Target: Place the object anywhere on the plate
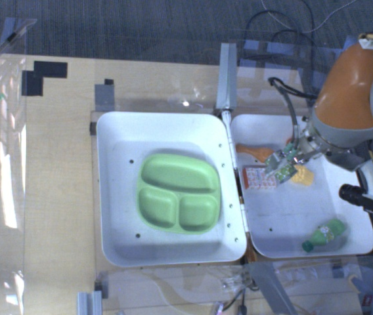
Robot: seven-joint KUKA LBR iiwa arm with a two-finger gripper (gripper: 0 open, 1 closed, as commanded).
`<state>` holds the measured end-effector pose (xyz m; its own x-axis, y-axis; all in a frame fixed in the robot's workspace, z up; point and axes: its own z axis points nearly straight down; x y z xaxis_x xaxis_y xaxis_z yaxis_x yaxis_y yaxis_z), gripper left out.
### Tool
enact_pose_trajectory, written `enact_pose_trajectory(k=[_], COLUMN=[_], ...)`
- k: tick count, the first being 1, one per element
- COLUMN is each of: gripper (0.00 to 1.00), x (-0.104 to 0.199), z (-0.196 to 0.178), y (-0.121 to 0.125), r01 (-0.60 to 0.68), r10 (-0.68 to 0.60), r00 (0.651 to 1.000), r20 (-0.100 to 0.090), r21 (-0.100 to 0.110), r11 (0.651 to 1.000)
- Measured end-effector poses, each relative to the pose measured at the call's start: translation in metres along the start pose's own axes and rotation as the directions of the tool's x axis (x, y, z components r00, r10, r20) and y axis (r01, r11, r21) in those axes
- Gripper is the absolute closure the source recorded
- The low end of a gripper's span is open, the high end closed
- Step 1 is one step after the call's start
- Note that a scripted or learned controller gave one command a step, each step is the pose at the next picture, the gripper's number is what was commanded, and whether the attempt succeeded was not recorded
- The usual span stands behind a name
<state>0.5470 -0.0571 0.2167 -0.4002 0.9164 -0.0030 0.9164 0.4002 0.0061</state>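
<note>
A green three-compartment plate [176, 193] lies in the left white bin [114, 143]. In the right bin [285, 235] lie an orange item [257, 152], a flat red-and-white packet [259, 178], a yellow block [303, 175] and a green bottle [324, 235]. My gripper [282, 164] hangs over the right bin's upper middle, just above the packet's right end and beside the yellow block. Whether anything sits in the gripper cannot be made out.
A metal divider [226, 84] runs between the two bins at the back. Black cables [291, 97] trail behind the right bin. The arm's grey and orange body [351, 90] covers that bin's back right corner.
</note>
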Motion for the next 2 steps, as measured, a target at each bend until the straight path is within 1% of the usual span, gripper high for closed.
enact_pose_trajectory(k=[1,2], gripper=[1.0,0.0], x=[0.0768,0.0767], z=[0.0324,0.032], y=[0.0687,0.0689], r01=[-0.005,-0.005], r10=[0.005,0.005], r00=[1.0,1.0], r20=[-0.002,-0.001], r21=[0.002,0.001], r11=[1.0,1.0])
